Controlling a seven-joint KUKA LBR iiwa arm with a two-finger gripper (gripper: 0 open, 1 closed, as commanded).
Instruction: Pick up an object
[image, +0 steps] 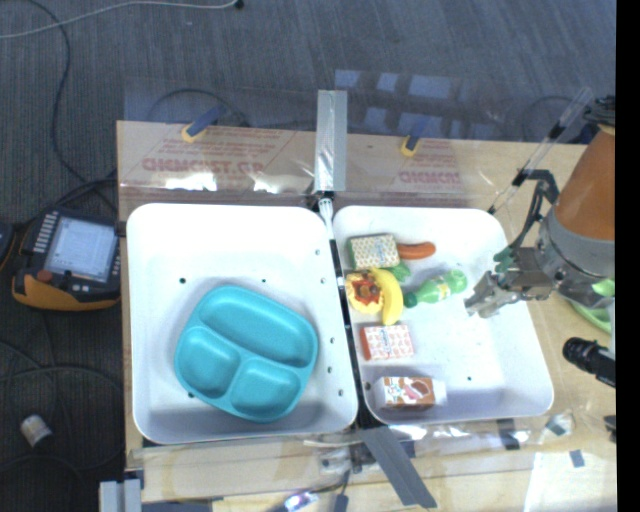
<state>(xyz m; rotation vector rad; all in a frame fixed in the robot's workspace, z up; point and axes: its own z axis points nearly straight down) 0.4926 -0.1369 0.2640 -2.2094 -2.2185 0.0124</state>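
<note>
from above, the gripper (487, 299) hangs over the right side of the right bin (520, 385), and whether it is open or shut cannot be told; nothing shows in its grasp. just to its left lies a green bottle (438, 288), with a banana (388, 295), a carrot (416, 250) and a patterned packet (373, 250) farther left. a red packet (387, 342) and a juice carton (408, 391) lie left and nearer the bin's front edge, and a blue divided plate (247, 350) sits well left in the left bin (160, 250).

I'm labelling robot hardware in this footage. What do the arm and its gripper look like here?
The arm shows a broad orange band above a grey wrist section. From it extends a small gripper of grey metal with some green parts. A thin black cable or frame loops above the wrist, and a pale slim rod runs up toward the top right corner. No readable markings.
</note>
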